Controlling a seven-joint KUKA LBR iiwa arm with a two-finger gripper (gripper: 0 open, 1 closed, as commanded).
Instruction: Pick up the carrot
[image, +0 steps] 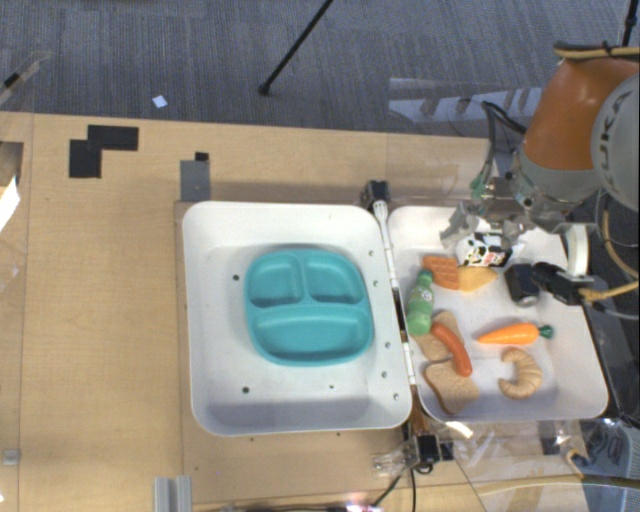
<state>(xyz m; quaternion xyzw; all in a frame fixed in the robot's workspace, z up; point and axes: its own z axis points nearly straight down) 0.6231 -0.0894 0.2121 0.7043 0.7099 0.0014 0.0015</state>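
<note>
The carrot (512, 334), orange with a green stub at its right end, lies flat in the right bin (590, 385), right of centre. My gripper (487, 232) hangs over the far part of that bin, up and to the left of the carrot and well apart from it. Just below the gripper is a small black-and-white object (483, 253); whether the gripper touches it is unclear.
Around the carrot lie a croissant (521, 372), a red sausage (453, 349), a bread slice (449, 387), a green bottle (420, 305) and an orange-and-yellow wedge (458, 275). The left bin (215, 400) holds a teal divided plate (308, 305).
</note>
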